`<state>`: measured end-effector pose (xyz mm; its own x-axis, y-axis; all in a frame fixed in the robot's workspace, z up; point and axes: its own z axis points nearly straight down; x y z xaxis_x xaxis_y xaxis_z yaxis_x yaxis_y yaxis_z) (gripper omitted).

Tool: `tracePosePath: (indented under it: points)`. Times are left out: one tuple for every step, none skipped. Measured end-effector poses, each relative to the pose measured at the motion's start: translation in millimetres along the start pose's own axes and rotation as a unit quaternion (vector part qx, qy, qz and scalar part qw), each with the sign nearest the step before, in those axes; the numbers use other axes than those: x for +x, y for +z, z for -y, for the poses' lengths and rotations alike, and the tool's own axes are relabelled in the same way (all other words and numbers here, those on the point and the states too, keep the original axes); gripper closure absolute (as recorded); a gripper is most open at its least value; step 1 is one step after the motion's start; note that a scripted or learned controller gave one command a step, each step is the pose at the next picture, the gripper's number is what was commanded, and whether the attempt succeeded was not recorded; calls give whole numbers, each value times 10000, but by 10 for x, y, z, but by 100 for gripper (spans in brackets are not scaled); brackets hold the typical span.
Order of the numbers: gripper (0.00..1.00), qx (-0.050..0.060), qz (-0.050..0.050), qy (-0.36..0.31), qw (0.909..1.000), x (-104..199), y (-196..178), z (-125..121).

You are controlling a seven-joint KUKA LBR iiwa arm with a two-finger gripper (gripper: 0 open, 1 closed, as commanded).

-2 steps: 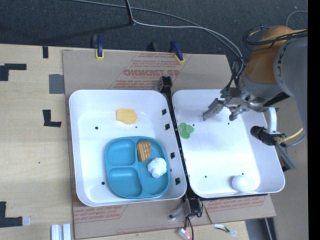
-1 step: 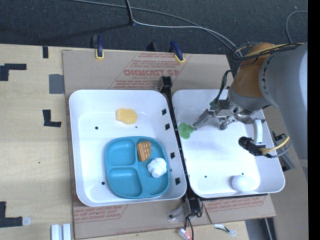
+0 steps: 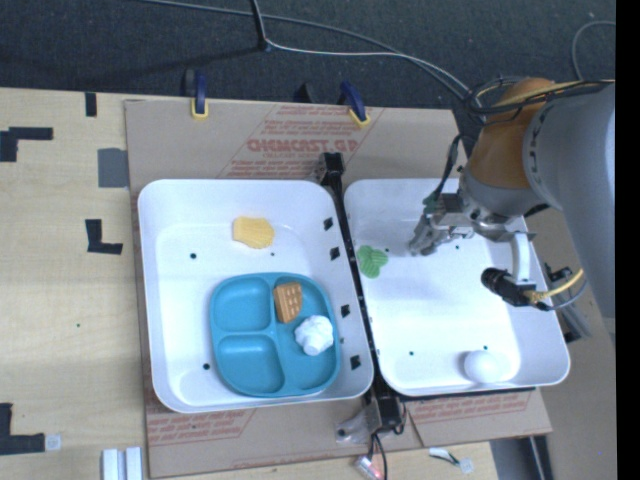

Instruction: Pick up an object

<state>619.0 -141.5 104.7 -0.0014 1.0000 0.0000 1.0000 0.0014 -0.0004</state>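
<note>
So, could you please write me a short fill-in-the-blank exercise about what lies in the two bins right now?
1. The blue tray sits in the ____ bin.
2. The green item lies in the right bin, close to its ____ wall.
3. The yellow item lies in the left bin, ____ the tray.
4. The white ball rests near the right bin's ____ edge.

Missing words: left; left; outside; front

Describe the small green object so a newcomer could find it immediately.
Start at the right white bin, the one the arm reaches into. Go to its left wall, near the divider between the bins: the green object lies there, left of the end effector. It is the only green item; the bin's other object, a white ball, sits near the front edge.
</note>
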Motion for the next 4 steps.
tracePosePath:
  points:
    - [100, -19, 3, 3, 10000, 54, -447, 36]
    - [100, -20, 4, 8, 10000, 8, -939, 114]
    - [100, -20, 3, 5, 10000, -3, -1369, 66]
    - [100, 3, -6, -13, 10000, 519, -1290, 288]
